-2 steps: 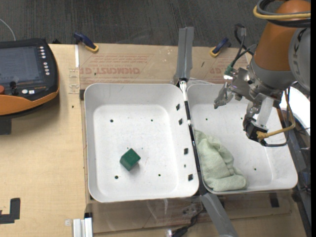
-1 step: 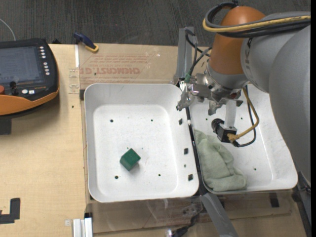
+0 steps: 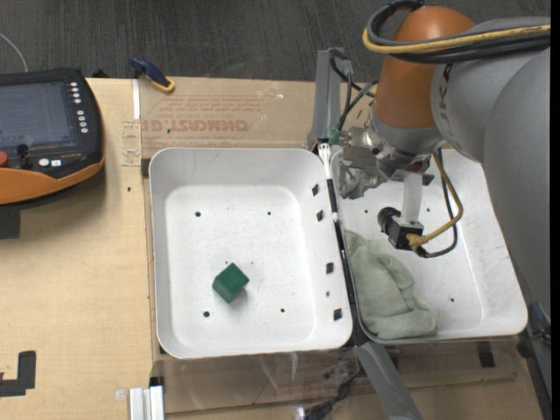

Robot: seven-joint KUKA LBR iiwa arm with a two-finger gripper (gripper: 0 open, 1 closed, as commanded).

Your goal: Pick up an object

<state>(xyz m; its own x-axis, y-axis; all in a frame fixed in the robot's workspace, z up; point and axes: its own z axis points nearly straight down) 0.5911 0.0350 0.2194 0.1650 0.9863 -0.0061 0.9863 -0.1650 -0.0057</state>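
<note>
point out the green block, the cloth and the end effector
green block (image 3: 231,283), camera view, on its top face
cloth (image 3: 385,291), camera view, on its bunched middle
end effector (image 3: 354,182), camera view, on the tip region over the right bin's left edge

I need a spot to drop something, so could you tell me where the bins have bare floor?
Left bin: bare all around the green cube. Right bin: crowded by the gripper and pale cloth; bare only right of the cloth.

Fixed overhead camera, slanted down over both bins (image 3: 157,234).
</note>
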